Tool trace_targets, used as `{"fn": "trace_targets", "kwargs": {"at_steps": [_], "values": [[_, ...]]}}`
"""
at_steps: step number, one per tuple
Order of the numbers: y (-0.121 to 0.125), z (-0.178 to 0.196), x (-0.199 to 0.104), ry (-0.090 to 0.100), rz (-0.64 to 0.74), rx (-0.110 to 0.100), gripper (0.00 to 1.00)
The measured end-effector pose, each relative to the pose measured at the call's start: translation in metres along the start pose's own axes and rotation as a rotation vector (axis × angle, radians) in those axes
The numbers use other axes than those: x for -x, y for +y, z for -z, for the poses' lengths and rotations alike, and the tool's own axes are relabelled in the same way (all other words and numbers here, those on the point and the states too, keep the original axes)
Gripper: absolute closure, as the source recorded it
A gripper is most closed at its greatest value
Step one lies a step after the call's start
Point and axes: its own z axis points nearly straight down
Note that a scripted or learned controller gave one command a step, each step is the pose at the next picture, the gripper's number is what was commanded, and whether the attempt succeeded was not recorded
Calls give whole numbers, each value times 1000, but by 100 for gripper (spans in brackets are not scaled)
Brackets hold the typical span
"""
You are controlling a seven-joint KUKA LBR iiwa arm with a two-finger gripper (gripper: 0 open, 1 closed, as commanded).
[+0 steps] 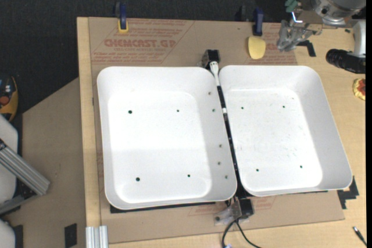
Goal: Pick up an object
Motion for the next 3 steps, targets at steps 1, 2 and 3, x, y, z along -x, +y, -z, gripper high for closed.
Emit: {"fn": "trace_targets", "kwargs": {"at_steps": [1,2,3], "values": [[-18,23,-8,0,-2,-2,100],[-6,-55,-47,1,-1,-8,100],[-20,38,-87,1,1,4,100]]}}
